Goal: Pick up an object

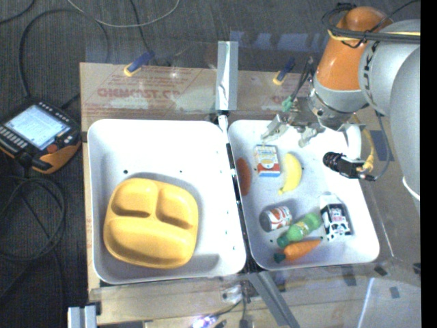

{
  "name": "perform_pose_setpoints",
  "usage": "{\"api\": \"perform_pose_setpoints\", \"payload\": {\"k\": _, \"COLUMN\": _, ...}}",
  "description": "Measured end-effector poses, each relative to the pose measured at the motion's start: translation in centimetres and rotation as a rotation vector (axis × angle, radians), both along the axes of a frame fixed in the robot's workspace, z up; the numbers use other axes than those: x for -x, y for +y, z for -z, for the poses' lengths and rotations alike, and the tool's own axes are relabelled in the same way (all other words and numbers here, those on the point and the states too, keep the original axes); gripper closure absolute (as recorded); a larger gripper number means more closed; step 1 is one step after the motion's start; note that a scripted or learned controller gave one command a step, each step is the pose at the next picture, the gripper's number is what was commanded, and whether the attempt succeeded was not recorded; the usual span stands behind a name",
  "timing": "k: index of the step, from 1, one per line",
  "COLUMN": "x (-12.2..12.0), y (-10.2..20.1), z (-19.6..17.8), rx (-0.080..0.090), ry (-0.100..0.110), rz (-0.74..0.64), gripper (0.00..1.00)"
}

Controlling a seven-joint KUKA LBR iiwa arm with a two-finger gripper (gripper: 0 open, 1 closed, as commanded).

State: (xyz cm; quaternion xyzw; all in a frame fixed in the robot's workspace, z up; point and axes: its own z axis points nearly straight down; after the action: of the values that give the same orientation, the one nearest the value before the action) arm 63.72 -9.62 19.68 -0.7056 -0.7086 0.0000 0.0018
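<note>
Your gripper (292, 130) hangs over the back edge of the right bin (362, 244), fingers spread and grasping nothing. The small carton (267, 160) and the banana (292, 173) lie just in front of it. A yellow tray (151, 222) fills the left bin (102, 142).

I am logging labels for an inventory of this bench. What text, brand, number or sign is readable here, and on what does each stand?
Cardboard sheet behind the bins: faint reddish lettering, too washed out to read.
Small carton: printed label, too small to read.
Can: red and white print, blurred.
Black and white box: markings unreadable.
Handheld pendant: lit screen, text too small.
So no text can be quoted.
</note>
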Motion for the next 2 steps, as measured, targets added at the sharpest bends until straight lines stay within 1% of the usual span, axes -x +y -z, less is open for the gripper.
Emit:
{"api": "perform_pose_setpoints", "payload": {"k": 1, "x": -0.58, "y": -2.62, "z": 9.74, "rx": 0.009, "ry": -0.003, "rz": 0.020, "gripper": 0.00}}
{"api": "perform_pose_setpoints", "payload": {"k": 2, "x": -0.54, "y": -2.57, "z": 8.94, "rx": 0.006, "ry": -0.001, "rz": 0.020, "gripper": 1.00}}
